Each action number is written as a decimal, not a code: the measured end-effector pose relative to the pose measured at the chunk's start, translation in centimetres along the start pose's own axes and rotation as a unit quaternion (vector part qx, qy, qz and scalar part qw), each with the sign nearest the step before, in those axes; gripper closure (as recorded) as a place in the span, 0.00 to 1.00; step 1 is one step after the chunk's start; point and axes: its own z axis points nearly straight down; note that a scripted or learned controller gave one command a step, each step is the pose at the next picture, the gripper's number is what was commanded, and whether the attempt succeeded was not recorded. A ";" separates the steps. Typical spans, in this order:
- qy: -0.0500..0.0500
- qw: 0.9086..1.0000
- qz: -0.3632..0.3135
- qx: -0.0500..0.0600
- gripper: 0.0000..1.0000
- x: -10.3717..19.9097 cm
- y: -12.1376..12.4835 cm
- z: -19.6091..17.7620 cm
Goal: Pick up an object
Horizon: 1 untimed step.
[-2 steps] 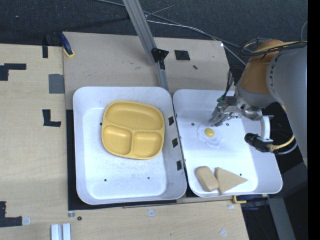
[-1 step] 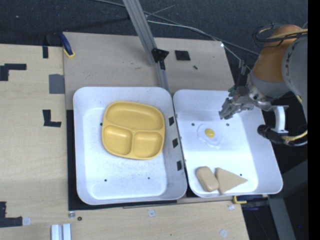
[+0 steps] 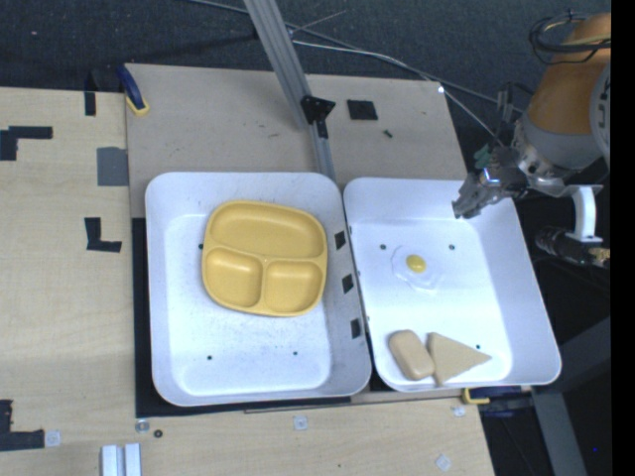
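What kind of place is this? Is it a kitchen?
Probably a robot lab bench, not a kitchen: a robot arm's gripper hangs over two white bins, which hold toy-like food, such as a fried egg, and a yellow divided plate.

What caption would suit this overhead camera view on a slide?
Robot gripper poised at the right bin's far edge, above a toy fried egg, bread roll and wedge; yellow divided plate in left bin.

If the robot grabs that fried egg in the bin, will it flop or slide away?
The fried egg lies very flat on the right bin, so fingers may struggle to get under it. It looks like smooth, glossy toy plastic, so it would probably slide when pushed and stay stiff. It seems light and won't roll.
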 end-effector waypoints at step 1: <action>0.000 1.000 0.000 0.001 1.00 0.0 0.1 -4.5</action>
